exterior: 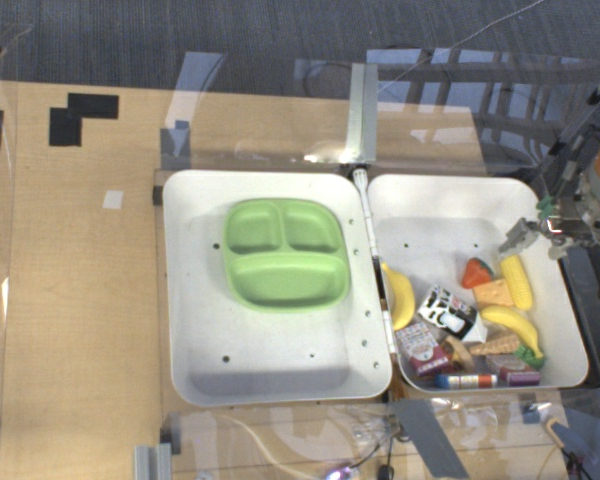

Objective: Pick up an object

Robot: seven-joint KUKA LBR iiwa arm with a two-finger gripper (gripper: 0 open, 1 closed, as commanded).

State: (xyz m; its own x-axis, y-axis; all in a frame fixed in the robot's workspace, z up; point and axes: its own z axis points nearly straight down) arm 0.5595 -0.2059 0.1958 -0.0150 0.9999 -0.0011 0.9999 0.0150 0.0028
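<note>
Bench [80, 298]: light wood, with black angular marks near the far left edge.
Left bin [195, 368]: shallow and white, touching the right bin along a shared centre edge.
Green plate [284, 252]: a divided plate with three compartments, lying flat in the upper middle of the left bin, apart from all its walls.
Right bin [440, 213]: shallow and white; its far half is bare and the objects crowd the near half.
Banana at the divider [401, 299]: yellow, lying against the left wall of the right bin.
Black-and-white packet [447, 313]: just right of that banana, tilted, on top of the pile.
Reddish packet [417, 344]: just below the black-and-white packet, near the front left corner.
Marker pen [467, 379]: red and blue, lying along the front wall.
Strawberry [477, 272]: red, at the upper edge of the pile, touching the orange wedge [494, 294] below it.
Corn cob [517, 281]: yellow, just right of the strawberry, running top to bottom.
Second banana [511, 324]: curved, below the wedge and the corn cob, toward the front right corner.
Gripper [521, 235]: at the right side of the right bin, above the corn cob and strawberry; whether its jaws are spread or closed cannot be told, and no object is seen between them.
Arm [590, 193]: grey with an orange band, reaching in from the right edge.
</note>
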